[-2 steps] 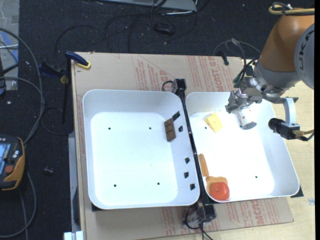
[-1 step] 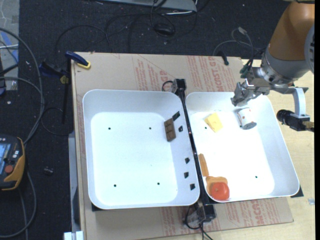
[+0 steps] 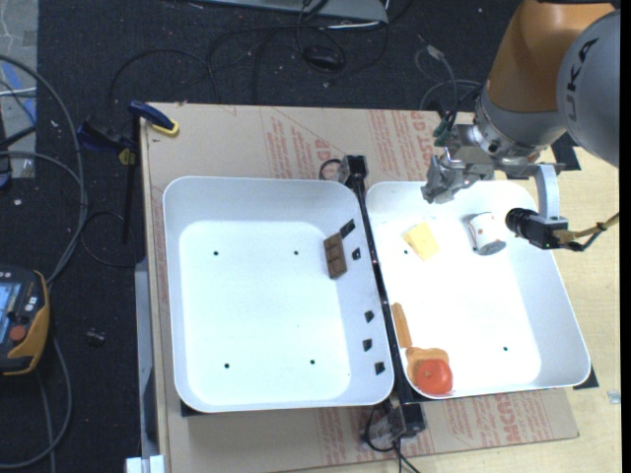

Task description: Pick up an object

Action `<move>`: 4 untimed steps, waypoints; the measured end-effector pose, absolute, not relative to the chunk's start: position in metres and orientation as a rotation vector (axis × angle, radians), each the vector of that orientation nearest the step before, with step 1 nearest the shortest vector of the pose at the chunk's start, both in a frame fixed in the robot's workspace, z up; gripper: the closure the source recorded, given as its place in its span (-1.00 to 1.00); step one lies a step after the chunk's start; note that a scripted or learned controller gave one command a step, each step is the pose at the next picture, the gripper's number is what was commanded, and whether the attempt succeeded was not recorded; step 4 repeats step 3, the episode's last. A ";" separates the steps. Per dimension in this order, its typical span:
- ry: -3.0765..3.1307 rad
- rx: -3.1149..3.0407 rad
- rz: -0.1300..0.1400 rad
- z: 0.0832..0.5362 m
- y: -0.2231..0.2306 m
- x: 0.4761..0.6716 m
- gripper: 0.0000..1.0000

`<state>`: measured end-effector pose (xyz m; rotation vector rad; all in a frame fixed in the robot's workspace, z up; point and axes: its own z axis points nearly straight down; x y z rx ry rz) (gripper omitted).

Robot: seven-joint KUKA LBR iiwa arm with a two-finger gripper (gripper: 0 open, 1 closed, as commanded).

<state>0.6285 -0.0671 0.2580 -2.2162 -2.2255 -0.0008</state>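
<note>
Objects in right bin: risks before the grasp

Objects within my reach all lie in the right bin [image 3: 552, 294]. A yellow block [image 3: 422, 240] sits near the bin's back left, just below and left of my gripper [image 3: 441, 187]. A small white cup-like piece [image 3: 483, 232] lies to the right of the block, apart from it. An orange-red ball [image 3: 432, 374] rests in the front left corner against the bin wall, with an orange stick [image 3: 401, 325] running up along the divider just above it. The left bin [image 3: 197, 215] holds one brown block [image 3: 337, 255] near its right wall.

Gripper state: hanging above the back edge of the right bin, nothing between the fingers. Whether they stand wide or narrow I cannot tell from this slant.

Judged risks:
- The yellow block looks low and flat. A descent slightly off centre could land a fingertip on top of it and close on air.
- The white piece appears rounded and may roll or skid aside as the fingers close.
- The ball and stick are tight to the wall and divider. A finger may strike the rim there.
- A black fitting [image 3: 532, 227] on my wrist hangs near the white piece and could nudge it on the way down.
</note>
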 end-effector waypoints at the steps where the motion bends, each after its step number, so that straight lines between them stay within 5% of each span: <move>1: -2.225 -2.216 0.000 0.253 -0.012 0.623 1.00; 3: -2.225 -2.216 0.001 0.225 0.085 0.640 1.00; 4: -2.225 -2.216 0.001 0.225 0.085 0.640 1.00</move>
